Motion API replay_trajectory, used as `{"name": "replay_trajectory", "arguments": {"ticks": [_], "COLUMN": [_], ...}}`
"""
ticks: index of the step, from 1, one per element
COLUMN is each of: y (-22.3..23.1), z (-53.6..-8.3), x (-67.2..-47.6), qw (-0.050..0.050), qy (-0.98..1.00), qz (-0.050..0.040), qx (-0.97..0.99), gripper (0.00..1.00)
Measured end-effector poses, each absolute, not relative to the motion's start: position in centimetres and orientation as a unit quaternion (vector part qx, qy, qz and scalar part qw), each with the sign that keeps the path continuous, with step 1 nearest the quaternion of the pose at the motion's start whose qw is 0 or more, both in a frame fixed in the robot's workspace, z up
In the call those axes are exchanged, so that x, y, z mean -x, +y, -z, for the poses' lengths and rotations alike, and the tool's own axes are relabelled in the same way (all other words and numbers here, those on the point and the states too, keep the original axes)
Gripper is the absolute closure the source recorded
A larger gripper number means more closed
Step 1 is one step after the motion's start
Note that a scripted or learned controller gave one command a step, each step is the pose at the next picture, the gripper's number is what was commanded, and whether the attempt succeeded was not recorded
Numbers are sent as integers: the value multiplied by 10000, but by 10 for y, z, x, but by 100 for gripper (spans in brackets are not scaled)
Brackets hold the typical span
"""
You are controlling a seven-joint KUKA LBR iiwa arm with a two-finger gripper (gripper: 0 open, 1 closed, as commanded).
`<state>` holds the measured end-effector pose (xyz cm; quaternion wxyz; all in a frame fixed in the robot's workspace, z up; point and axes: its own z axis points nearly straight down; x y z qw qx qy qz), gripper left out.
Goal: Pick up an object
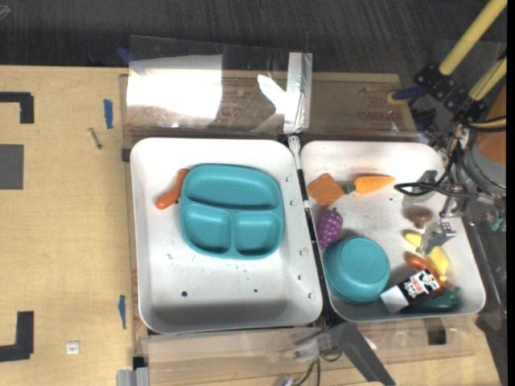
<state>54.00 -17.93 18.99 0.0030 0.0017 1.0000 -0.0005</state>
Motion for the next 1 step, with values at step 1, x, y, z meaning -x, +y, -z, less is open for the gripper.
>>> {"name": "replay_trajectory", "arguments": {"ticks": [1], "y": [-200], "z": [-88], "x": [-522], "qw": [52], "qy": [9923], "qz": [5], "qx": [-1236], "gripper": [0]}}
